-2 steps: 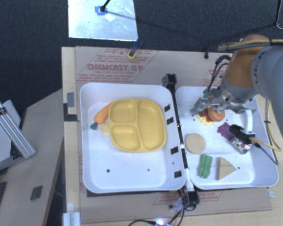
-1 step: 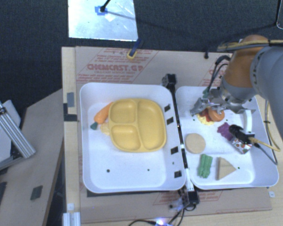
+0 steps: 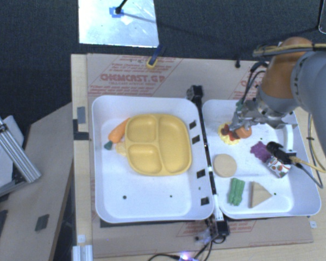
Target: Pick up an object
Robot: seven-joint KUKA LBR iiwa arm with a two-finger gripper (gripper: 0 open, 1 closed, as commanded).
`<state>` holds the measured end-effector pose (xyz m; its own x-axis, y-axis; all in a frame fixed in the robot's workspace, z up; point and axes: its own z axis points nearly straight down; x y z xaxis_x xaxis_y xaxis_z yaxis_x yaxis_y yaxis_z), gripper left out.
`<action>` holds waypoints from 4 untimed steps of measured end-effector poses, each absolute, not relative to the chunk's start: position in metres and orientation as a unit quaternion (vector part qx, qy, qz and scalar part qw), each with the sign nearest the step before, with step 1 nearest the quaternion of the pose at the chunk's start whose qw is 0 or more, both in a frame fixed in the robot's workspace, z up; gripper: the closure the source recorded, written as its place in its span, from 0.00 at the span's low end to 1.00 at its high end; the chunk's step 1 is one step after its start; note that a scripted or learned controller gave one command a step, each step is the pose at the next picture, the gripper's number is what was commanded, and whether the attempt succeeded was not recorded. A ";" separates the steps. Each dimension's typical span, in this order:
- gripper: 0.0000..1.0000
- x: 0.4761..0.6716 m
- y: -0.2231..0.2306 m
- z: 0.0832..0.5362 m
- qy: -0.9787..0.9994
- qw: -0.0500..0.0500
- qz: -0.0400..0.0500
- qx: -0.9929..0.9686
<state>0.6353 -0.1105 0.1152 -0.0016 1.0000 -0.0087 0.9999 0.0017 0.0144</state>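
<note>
The gripper (image 3: 242, 123) hangs right over a red-and-yellow plastic toy food (image 3: 228, 136); a round tan biscuit (image 3: 225, 165) lies near it, camera-side.

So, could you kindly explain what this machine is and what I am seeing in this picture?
It is one photo from a camera fixed above a bench, looking down at a slant. The grey robot arm with an orange band reaches in from the right; the gripper at its tip is its grasping hand. Two shallow white bins sit side by side. The left bin holds a yellow divided plastic plate with an orange toy carrot at its left edge. The right bin holds a red and yellow toy just beneath the gripper, a purple piece, a round tan disc, a green piece and a tan wedge. Whether anything is held, I cannot tell.
</note>
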 end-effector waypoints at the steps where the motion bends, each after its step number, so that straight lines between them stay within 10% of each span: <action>1: 1.00 0.643 -0.119 0.172 0.708 0.003 0.002 0.707; 2: 1.00 0.644 -0.119 0.226 0.709 0.002 0.002 0.706; 4: 1.00 0.585 -0.034 0.226 0.710 -0.001 0.000 0.704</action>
<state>0.5851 -0.0345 0.2260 -0.0075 1.0000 0.0009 1.0000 0.0075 -0.0012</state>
